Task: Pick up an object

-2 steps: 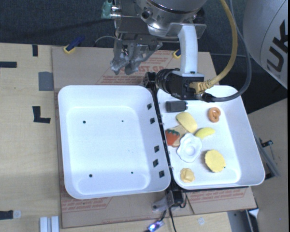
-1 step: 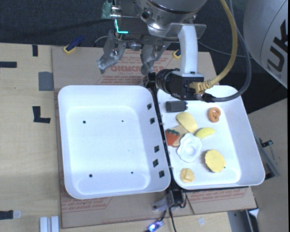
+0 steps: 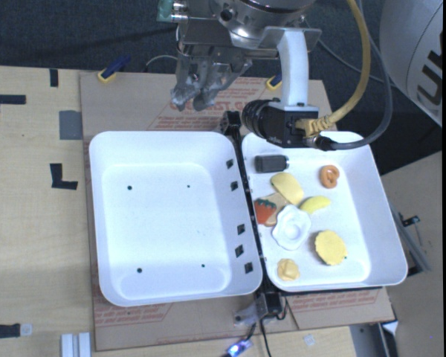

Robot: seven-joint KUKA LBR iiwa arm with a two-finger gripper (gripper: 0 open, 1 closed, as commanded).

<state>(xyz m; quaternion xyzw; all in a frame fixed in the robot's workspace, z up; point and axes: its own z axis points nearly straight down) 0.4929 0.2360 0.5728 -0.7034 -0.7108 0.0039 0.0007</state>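
Note:
My gripper (image 3: 194, 98) hangs high over the bench behind the left bin (image 3: 108, 199), its grey fingers close together with nothing between them. The right bin (image 3: 372, 199) holds several small things. Among them are a dark grey block (image 3: 270, 163), a yellow wedge (image 3: 288, 187), an orange ring (image 3: 328, 175), a small yellow oval (image 3: 316, 204), a red and green piece (image 3: 265, 211), a white lumpy piece (image 3: 291, 227), a round yellow piece (image 3: 330, 247) and a little yellow lump (image 3: 287, 269). All of them lie well to the right of and below the gripper.
A row of black clips (image 3: 241, 222) runs along the seam between the two bins. Both bins rest on a brown cardboard sheet (image 3: 126, 99). A blue and yellow clip (image 3: 113, 68) sits at its far left corner.

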